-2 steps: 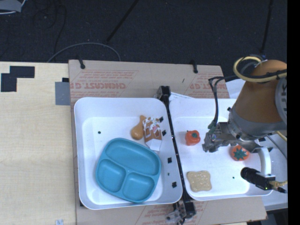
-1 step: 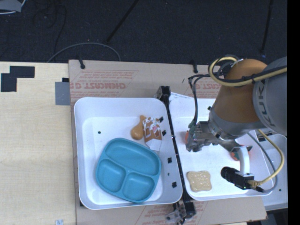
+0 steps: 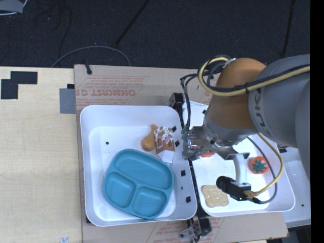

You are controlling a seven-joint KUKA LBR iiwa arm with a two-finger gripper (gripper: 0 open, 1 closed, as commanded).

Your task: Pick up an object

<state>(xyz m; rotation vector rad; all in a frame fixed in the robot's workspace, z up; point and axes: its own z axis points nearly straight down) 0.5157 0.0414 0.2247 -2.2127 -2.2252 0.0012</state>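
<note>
Arm (image 3: 283, 103): smooth grey casing, rounded links, faint lettering on the side.
Band (image 3: 238, 92): glossy orange, domed, left of the grey casing.
Cables: yellow hose (image 3: 223, 87) looping over the band; thin black leads (image 3: 186, 103) beside it.
Wrist (image 3: 212, 138): grey metal fittings below the band.
Lower cable (image 3: 271, 178): yellow, curving under the wrist to a black fitting (image 3: 230, 186).

Counting two white bins: left bin (image 3: 93, 135) and right bin (image 3: 283, 199). One blue divided plate (image 3: 137, 183), one gingerbread-man toy (image 3: 159, 139), one toast-shaped piece (image 3: 214, 196), one orange round toy with green top (image 3: 258, 165).
</note>
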